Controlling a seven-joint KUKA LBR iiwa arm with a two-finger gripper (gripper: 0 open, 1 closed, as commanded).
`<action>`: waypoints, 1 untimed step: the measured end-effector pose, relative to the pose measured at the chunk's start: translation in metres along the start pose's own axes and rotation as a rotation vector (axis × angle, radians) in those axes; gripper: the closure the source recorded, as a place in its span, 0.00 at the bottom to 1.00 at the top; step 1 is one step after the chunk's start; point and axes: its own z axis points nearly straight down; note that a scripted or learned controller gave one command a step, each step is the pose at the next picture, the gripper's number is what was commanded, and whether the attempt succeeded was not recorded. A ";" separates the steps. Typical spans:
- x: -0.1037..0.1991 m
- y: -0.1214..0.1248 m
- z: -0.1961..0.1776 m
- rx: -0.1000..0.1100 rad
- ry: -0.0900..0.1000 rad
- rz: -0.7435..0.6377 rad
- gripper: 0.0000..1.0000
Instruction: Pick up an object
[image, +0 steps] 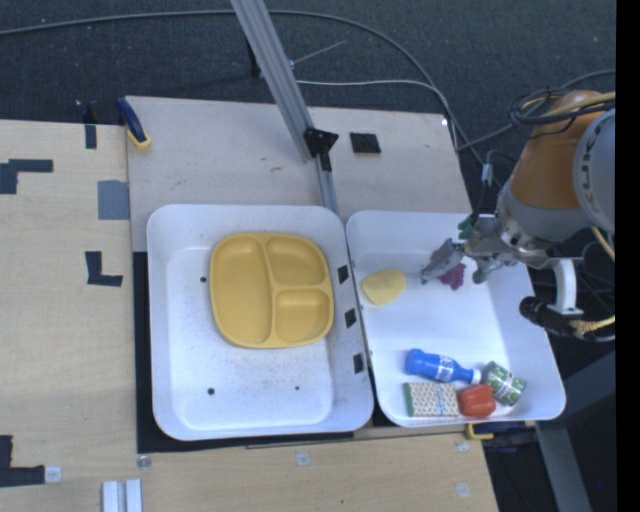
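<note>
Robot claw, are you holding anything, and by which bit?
Probably yes: a small purple thing sits at the tips of the gripper over the right bin, apparently pinched at its top end. It's too small and blurry to be sure.

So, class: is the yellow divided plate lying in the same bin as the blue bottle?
No: the yellow divided plate lies in the left bin, while the blue bottle lies in the right bin.

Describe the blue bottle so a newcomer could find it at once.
Start at the right bin, the one without the yellow divided plate. Go to its near end, where the small items cluster. The blue bottle lies on its side just above the patterned box, the only blue thing there.
</note>
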 end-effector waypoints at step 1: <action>0.006 0.001 0.045 -0.001 0.000 -0.001 0.00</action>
